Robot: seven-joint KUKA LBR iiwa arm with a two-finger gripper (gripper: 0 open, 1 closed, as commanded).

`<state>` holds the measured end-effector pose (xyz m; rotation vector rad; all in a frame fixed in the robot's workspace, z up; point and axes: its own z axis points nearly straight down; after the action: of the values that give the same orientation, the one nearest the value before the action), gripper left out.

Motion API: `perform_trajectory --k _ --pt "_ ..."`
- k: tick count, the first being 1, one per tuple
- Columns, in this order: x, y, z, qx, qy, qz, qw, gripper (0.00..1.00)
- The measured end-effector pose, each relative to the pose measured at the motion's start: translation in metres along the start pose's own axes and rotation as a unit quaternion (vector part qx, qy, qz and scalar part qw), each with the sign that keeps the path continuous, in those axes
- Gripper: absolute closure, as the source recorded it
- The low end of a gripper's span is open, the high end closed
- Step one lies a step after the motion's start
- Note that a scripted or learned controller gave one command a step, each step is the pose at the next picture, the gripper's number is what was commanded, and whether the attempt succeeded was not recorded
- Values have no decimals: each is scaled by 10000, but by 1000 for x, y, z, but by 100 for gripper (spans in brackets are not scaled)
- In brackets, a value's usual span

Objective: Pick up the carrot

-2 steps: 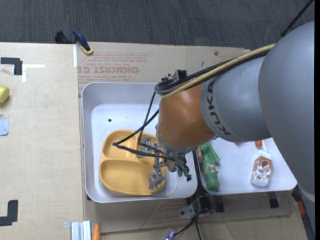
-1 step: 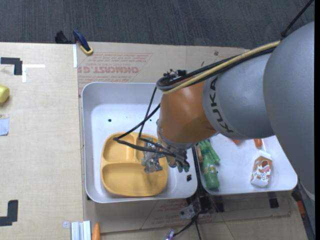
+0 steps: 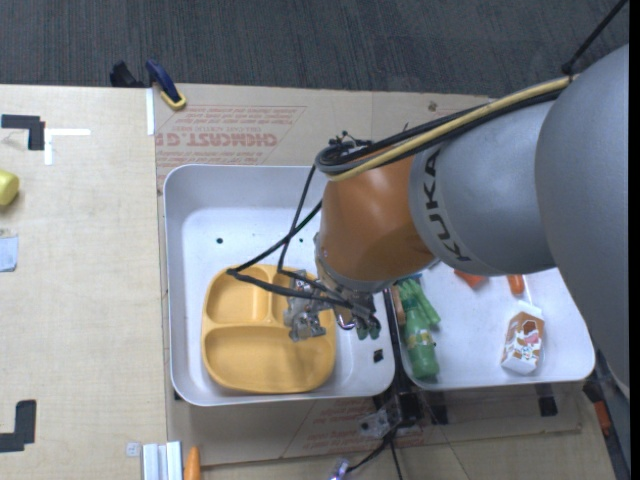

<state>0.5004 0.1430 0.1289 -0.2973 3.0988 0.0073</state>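
Two small orange pieces, one [image 3: 470, 280] and another [image 3: 515, 285], peek out from under the arm in the right bin [image 3: 560, 368]; they look like parts of the carrot, with the rest hidden by the arm. My gripper [image 3: 306, 320] hangs over the left bin [image 3: 185, 268], just above the right rim of a yellow divided plate [image 3: 255, 353]. It is well to the left of the orange pieces. I see nothing held in it. The orange wrist band [image 3: 375, 223] covers the bins' shared wall.
A green vegetable [image 3: 420, 333] lies along the right bin's left side. A white packet with a printed figure [image 3: 522, 343] sits near that bin's front. A yellow object [image 3: 6, 188] and a blue clip [image 3: 165, 83] lie on the bench to the left.
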Motion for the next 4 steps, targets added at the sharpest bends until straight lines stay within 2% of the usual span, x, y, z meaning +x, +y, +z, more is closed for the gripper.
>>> perform_trajectory --k 2,3,4 --pt "-6 0 -19 -7 -63 14 10000 100" --pt "5 -33 25 -41 12 -673 9977 100" --pt "6 -9 25 39 4 -2035 9791 100"
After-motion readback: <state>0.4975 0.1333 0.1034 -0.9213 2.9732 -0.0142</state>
